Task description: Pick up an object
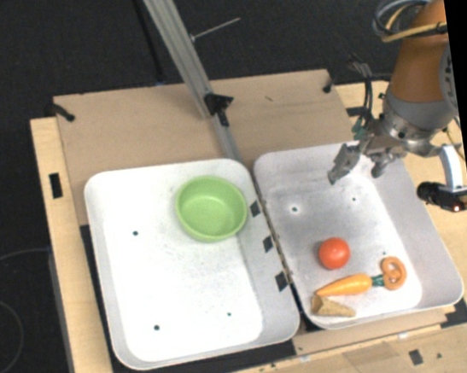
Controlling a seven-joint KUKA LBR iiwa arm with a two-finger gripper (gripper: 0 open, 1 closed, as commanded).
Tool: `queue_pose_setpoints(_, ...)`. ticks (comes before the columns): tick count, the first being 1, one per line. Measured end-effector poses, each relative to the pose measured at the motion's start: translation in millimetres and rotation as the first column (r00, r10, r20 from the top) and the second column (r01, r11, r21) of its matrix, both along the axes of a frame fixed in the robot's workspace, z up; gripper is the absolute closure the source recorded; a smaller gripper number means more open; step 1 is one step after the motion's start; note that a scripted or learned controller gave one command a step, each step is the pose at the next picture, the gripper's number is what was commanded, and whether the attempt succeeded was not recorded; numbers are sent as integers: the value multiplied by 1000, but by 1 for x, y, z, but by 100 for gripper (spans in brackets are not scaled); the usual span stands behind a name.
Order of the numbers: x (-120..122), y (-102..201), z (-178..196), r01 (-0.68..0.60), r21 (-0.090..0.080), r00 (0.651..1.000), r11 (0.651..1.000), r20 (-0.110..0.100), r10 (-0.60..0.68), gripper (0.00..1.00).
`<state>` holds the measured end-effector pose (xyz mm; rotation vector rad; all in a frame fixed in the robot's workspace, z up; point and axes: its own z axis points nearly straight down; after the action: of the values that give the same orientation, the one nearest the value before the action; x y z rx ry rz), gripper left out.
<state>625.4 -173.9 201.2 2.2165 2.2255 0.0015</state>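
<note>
Round red tomato is lying in the right white bin, well below the pincer, which is hovering spread open, gripping nothing.

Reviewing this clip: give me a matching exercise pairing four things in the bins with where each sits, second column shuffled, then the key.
Things:
1. round green plastic bowl
2. small red tomato-like ball
3. orange toy carrot
4. two-finger gripper

Places:
A. near the front edge of the right white bin
B. above the right bin's far part
C. far part of the left white bin
D. middle of the right bin, behind the carrot

Pairs: 1-C, 2-D, 3-A, 4-B
</note>
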Motion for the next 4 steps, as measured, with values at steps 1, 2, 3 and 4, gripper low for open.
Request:
queue_pose_setpoints(1,0,0,0,0,-1,1000,1000,0,0,0)
queue_pose_setpoints(2,5,1,-44,-1,-3,1000,1000,-5,0,0)
queue_pose_setpoints(3,4,0,-96,3,-4,1000,1000,-5,-3,0)
queue_pose_setpoints(4,6,-1,-81,2,-5,1000,1000,4,-2,100)
